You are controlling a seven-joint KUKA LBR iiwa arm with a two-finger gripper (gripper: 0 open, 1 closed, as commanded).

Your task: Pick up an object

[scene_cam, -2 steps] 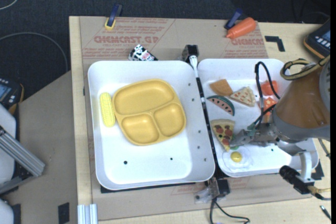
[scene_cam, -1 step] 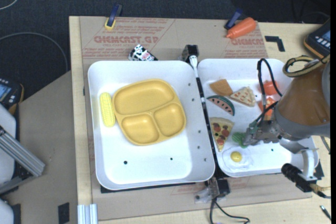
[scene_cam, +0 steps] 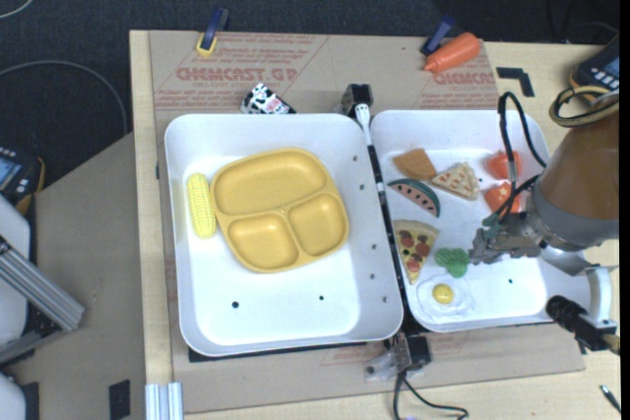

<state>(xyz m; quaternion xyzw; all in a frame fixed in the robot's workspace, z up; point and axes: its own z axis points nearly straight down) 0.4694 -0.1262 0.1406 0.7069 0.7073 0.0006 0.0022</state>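
**Pincer low in the right bin, beside the green toy**

The pincer [scene_cam: 484, 246] sits low among play food, likely lined up for the green piece [scene_cam: 453, 261] touching its left side; whether it is clenched cannot be told. Just beyond lie a pizza slice [scene_cam: 415, 246] and fried egg [scene_cam: 442, 294]. Red pieces [scene_cam: 502, 182] crowd behind it. The yellow tray [scene_cam: 280, 208] sits well apart to its left.

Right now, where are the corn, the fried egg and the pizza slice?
corn [scene_cam: 201, 205], camera view, middle of the cob.
fried egg [scene_cam: 443, 294], camera view, on its yolk.
pizza slice [scene_cam: 414, 247], camera view, middle of its topping.
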